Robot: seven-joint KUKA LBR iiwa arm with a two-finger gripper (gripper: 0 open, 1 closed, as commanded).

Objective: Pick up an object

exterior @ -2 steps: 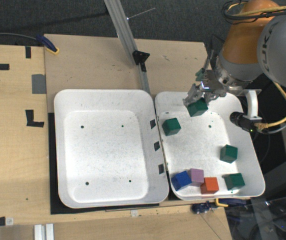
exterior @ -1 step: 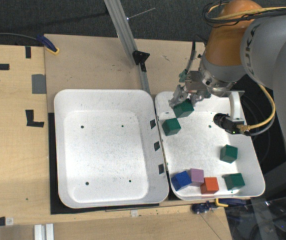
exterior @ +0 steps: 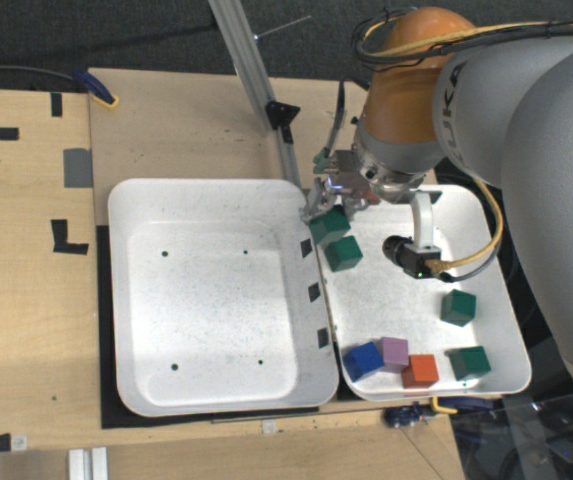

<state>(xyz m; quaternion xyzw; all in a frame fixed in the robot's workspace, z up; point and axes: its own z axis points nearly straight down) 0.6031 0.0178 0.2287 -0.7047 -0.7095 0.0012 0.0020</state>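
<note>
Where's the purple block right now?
The purple block lies in the right bin near its front edge, between the blue block and orange block.

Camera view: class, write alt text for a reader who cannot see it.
A grey robot arm's gripper hangs over the right bin, with a green block at its fingers and another just below. Blue, purple, orange and two more green blocks lie nearer the front.

Grey arm point(exterior: 526, 108), orange wrist band point(exterior: 411, 68), looped yellow-black cables point(exterior: 486, 238), silver tool point(exterior: 331, 203)
</note>
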